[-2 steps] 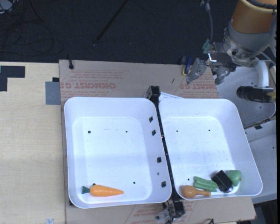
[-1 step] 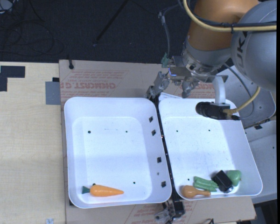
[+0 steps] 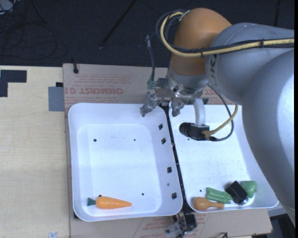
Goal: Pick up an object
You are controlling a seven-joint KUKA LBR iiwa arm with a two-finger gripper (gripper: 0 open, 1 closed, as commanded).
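Observation:
An orange toy carrot [image 3: 112, 203] with a green top lies at the front of the left bin [image 3: 79, 133]. In the front corner of the right bin [image 3: 213, 162] sit an orange gourd-shaped toy [image 3: 207, 204], a green bean-like toy [image 3: 219, 195], a black block [image 3: 237, 192] and a green piece [image 3: 250, 186], all bunched together. My gripper [image 3: 161, 108] hangs over the back end of the divider between the bins, far from all of these. Its fingers [image 3: 147, 108] are spread open with nothing between them.
The grey arm and its orange band [image 3: 196, 31] cover the upper right. A black cable fitting [image 3: 194, 131] dangles over the back of the right bin. Cardboard [image 3: 104, 86] lies under the bins, and a wooden benchtop [image 3: 25, 148] stretches to the left.

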